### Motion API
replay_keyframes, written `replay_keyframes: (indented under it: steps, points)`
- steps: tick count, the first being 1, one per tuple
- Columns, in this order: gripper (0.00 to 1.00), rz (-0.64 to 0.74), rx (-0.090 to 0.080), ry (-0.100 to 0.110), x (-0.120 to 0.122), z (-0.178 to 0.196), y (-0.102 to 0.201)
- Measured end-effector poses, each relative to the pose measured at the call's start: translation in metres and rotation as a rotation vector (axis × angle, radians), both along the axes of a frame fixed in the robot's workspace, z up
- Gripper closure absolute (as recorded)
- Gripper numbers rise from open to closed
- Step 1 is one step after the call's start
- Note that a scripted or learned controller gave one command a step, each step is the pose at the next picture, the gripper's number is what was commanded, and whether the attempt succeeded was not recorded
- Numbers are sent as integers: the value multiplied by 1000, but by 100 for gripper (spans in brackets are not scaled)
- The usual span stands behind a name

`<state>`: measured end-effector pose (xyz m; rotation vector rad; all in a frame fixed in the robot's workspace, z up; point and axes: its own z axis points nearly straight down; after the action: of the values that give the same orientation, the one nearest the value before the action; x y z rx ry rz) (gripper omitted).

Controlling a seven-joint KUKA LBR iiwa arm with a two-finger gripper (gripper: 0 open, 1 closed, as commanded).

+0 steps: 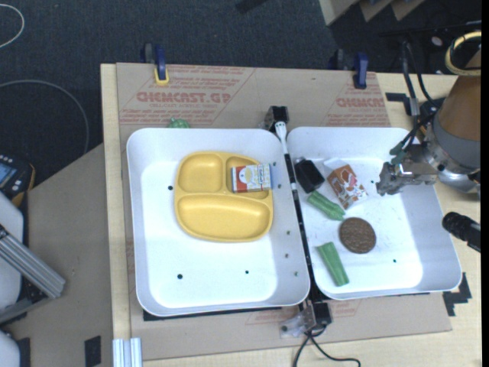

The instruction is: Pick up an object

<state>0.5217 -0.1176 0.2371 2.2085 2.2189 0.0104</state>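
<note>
While jaws' state cannot be told, gripper [388, 180] above right bin [428, 235], snack packet [345, 185] just leftward.

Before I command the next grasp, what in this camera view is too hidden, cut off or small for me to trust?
- End effector: too small and dark in the camera view to tell its finger state or height above the right bin.
- Arm: cut off by the right edge.
- Small carton in the yellow tray: label print too small to read.
- Snack packet: crumpled, text unreadable.
</note>
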Motion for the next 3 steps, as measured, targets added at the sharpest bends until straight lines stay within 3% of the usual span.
replay_keyframes:
  steps: [1, 2, 3]
  points:
    - [100, -2, 2, 9, -35, 62, 38]
    - [100, -3, 4, 14, -42, 66, 79]
    - [100, -1, 4, 16, -43, 22, 160]
